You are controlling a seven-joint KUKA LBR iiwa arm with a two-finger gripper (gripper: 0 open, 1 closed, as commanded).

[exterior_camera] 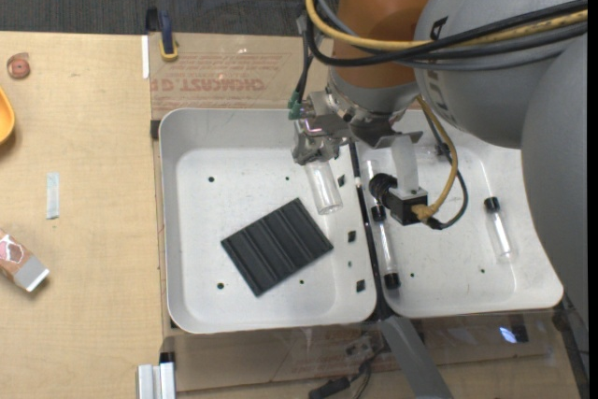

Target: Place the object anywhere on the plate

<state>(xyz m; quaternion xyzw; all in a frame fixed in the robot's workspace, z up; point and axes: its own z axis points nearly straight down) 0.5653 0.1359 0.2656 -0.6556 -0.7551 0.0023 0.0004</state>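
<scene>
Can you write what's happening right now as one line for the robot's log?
gripper: over left bin, above plate | tube: at gripper | plate: dark, ribbed, left bin | second tube: right bin

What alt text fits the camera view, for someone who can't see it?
A grey arm with an orange band reaches in from the right, its gripper above a clear tube in the left white bin. A dark ribbed plate lies flat in that bin, below the tube. A second clear tube lies in the right bin.
</scene>
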